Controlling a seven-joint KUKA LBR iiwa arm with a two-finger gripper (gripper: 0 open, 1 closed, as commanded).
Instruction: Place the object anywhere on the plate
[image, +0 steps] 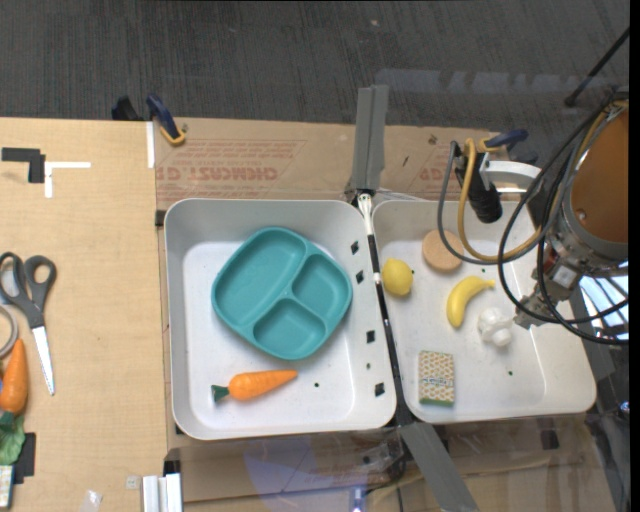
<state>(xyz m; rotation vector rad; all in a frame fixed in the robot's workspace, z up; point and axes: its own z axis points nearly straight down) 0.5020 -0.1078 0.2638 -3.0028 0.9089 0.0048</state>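
Note:
The teal three-compartment plate (283, 292) lies in the left bin (180, 330), with nothing on it. An orange carrot (255, 384) rests on that bin's floor just in front of the plate. The right bin (560, 395) holds a lemon (398, 278), a banana (466, 298), a small white lumpy object (493, 326), a tan round disc (440, 252) and a small patterned box (436, 378). My gripper (527, 316) hangs low over the right bin's right side, just right of the white object, under the cabled wrist.
The arm's grey body and orange band (600, 190) with looping black and yellow cables (470, 200) fill the space above the right bin's far right. Scissors (30, 300) and another carrot (12, 378) lie on the wooden bench to the left. A raised divider (375, 300) separates the bins.

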